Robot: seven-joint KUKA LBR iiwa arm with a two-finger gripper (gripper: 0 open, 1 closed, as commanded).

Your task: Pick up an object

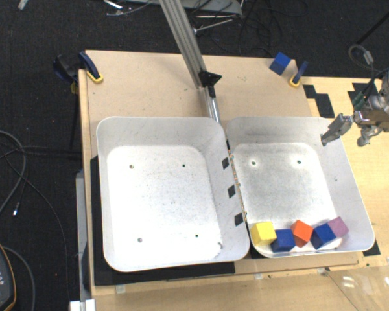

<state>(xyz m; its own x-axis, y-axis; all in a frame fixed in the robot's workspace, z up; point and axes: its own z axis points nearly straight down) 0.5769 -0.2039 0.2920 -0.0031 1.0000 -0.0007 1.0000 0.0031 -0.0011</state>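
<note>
Several small blocks lie along the front edge of the right bin [282, 173]: a yellow block [264, 232], a blue block [283, 240], an orange block [303, 232], a second blue block [323, 236] and a purple block [338, 226]. My gripper [350, 132] hangs over the right bin's far right rim, well behind the blocks. It is open, its two fingers spread with nothing between them.
The left bin [159, 193] lies beside the right one. A metal pole [185, 34] slants down to the bins' shared back edge. A loose blue block [281, 62] and yellow-tipped clamps [91, 70] sit at the bench's back corners.
</note>
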